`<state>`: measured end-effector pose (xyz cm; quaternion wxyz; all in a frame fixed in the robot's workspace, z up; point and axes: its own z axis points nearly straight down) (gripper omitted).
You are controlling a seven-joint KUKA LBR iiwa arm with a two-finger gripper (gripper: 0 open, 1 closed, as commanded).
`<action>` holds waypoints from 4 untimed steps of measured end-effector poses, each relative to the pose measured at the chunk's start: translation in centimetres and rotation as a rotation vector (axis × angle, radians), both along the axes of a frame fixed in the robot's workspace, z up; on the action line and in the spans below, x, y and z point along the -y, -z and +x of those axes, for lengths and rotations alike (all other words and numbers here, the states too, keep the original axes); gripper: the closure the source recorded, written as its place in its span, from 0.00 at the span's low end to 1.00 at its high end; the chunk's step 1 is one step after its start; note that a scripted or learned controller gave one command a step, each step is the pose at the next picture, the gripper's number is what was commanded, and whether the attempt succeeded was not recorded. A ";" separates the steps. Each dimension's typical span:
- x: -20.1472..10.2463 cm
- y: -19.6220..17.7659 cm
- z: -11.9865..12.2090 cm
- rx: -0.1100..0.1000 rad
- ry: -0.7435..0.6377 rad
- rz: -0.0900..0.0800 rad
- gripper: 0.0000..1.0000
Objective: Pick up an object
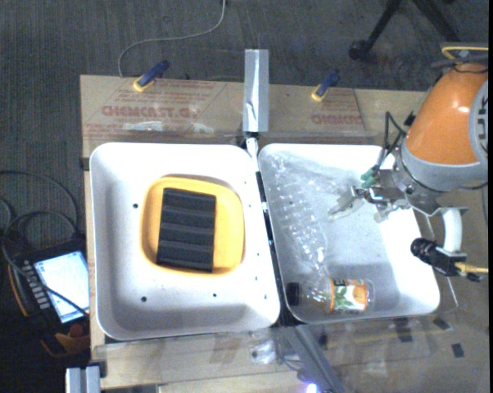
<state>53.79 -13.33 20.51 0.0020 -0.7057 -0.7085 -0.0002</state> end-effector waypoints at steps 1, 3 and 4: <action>-1.6 10.3 -4.5 0.004 -0.333 0.000 0.00; 1.8 11.4 8.1 0.014 -0.003 -0.009 0.00; 7.9 5.2 11.7 -0.004 0.109 -0.008 0.00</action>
